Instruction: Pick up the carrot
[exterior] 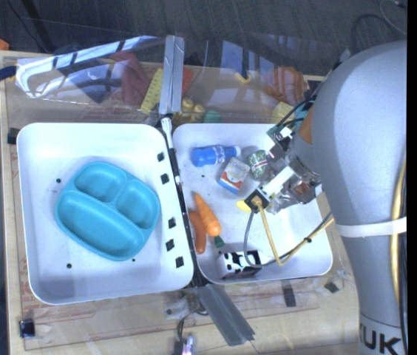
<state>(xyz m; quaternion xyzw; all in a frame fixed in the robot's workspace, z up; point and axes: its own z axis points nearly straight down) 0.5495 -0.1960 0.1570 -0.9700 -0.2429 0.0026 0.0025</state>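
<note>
The carrot (207, 214) is orange with a green stem end and lies tilted near the left wall of the right bin (319, 254). A second, thinner orange piece (196, 232) lies right beside it, against the wall. My gripper (279, 185) hangs over the right half of the same bin, well to the right of the carrot and apart from it. It sits at the end of the large grey arm, with a yellow cable looping below it. No object shows in its grasp.
A blue bottle (213, 154), a small carton (233, 176) and a greenish can (258, 163) lie at the back of the right bin. A black-and-white checkered item (238, 261) sits at its front. The left bin (38, 272) holds a blue divided tray (109, 209).
</note>
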